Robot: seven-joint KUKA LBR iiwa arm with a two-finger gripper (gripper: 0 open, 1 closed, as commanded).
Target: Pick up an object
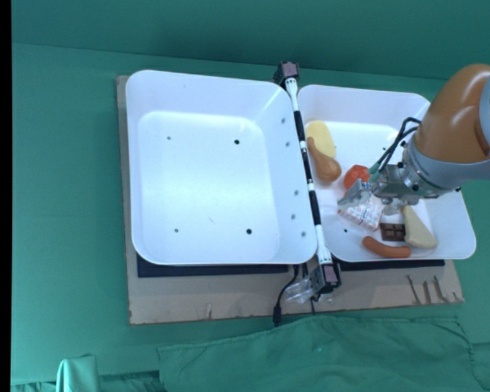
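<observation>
The right bin (367,109) holds several toy food pieces: a yellow piece (320,135), an orange-brown roll (326,167), a small red-orange piece (355,174), a pale checkered block (361,211), a brown chocolate square (392,232), a cream wedge (419,229) and a reddish sausage (385,248). My gripper (366,194) hangs low over this bin, directly above the pale checkered block and just right of the red-orange piece. Its body hides part of the block's top edge. Whether it touches the block is unclear.
The left bin (147,96) lies beside the right one, split by a black-and-white divider rail (305,166). Both rest on a cardboard sheet (212,300) over green cloth. The arm's orange band (456,113) overhangs the right bin's far right side.
</observation>
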